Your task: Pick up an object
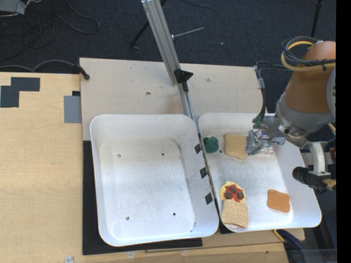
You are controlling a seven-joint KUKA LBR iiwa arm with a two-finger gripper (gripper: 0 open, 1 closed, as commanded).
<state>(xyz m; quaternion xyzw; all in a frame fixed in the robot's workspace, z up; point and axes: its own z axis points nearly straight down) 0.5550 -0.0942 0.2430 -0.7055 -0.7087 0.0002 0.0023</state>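
Down at the near edge of the right bin (307,215), a tan cracker-like square (235,214) lies flat, and touching its far side sits a small round yellow piece with a red topping (232,192). Just to the right, apart from both, an orange toast-shaped piece (278,201) rests on the bin floor. The left bin (109,147) sits alongside, the two rims meeting along the middle divider.

Moving farther in, the gripper (255,146) is low in the right bin, right up against the right edge of a pale beige bread-like slice (236,146). Whether that slice is between the fingers is not visible from here, and the jaws' state cannot be told. Just left of the slice, near the divider, there's a small dark green lump (210,143).

Beyond that, the arm's orange band (312,86) rises at the right, and a silver aluminium rail (164,43) slants away across the bench (126,89) toward the dark floor.
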